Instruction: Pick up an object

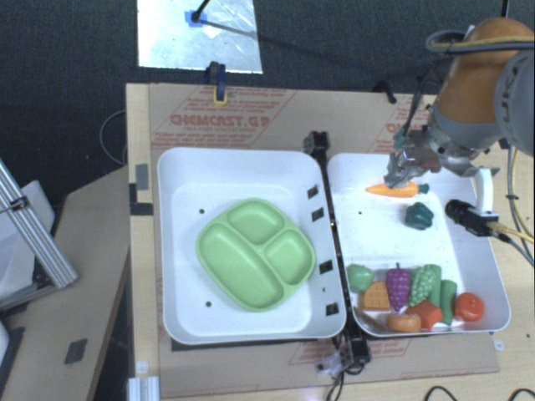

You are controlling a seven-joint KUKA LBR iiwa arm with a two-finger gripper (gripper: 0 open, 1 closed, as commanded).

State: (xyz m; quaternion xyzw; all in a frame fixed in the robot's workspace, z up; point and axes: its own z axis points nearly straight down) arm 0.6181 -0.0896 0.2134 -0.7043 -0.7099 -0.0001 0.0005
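A: Looking at the right white bin (347, 192), what lies around the hand (399, 174)?

B: The hand sits directly over the orange plastic carrot (391, 191), near the bin's far wall; whether its fingers are apart or closed cannot be told. Just beside the carrot, toward the near side, lies a dark green, lumpy plastic vegetable (420, 216). Well apart, along the near wall, is a heap of toy food (414, 291): a purple grape bunch, green pieces, orange pieces and a red tomato at the corner.

A: And the left white bin (180, 224)?

B: It holds a pale green plastic plate with three compartments (255, 255).

A: The setting?

B: Both bins rest on a tan printed cardboard sheet (226, 119) on the tabletop. Beyond it, on dark carpet, lies a shiny silver sheet (201, 23); an aluminium frame (29, 224) stands at left.
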